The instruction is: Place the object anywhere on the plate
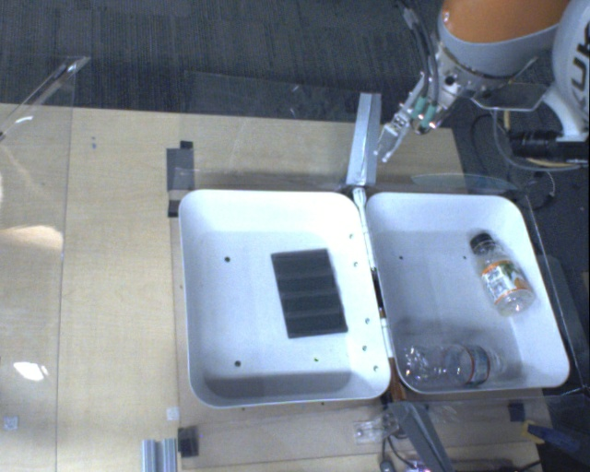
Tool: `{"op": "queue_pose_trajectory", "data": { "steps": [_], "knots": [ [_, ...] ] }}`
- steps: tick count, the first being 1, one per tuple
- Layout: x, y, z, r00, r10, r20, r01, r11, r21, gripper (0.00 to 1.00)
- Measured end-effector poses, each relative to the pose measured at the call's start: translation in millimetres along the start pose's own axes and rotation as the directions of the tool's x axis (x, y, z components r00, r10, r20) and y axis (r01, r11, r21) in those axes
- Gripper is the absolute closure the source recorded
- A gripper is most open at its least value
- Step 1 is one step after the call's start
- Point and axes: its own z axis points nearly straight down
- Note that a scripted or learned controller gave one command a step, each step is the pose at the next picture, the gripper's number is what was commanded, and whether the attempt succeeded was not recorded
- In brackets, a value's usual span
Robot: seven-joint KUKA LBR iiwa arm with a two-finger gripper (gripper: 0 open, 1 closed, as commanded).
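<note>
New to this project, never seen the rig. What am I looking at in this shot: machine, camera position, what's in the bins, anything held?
This is one fixed camera above a wooden bench, looking down at a slant. The grey arm with the orange band is a KUKA iiwa reaching in from the right; its two-finger gripper hangs above the bench behind the bins, with nothing between its fingers. Two shallow white bins sit side by side. The left bin holds a dark ribbed rectangular plate, the target. The right bin holds a small clear bottle with a dark cap and a label, and a clear plastic bottle lying on its side near the front wall.
</note>
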Motion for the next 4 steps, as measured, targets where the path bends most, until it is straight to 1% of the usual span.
{"op": "queue_pose_trajectory", "data": {
  "steps": [1,2,3,4],
  "knots": [
    [18.7,40.7,-15.3,0.974,-0.226,0.000,0.226,0.974,-0.001,1.00],
    [18.5,42.3,-28.1,0.974,-0.227,0.007,0.228,0.974,-0.007,1.00],
    [88.2,33.2,-28.0,0.975,0.222,-0.002,-0.222,0.975,0.003,1.00],
    [19.2,39.8,18.2,0.966,0.259,-0.002,-0.259,0.966,0.005,1.00]
  ]
}}
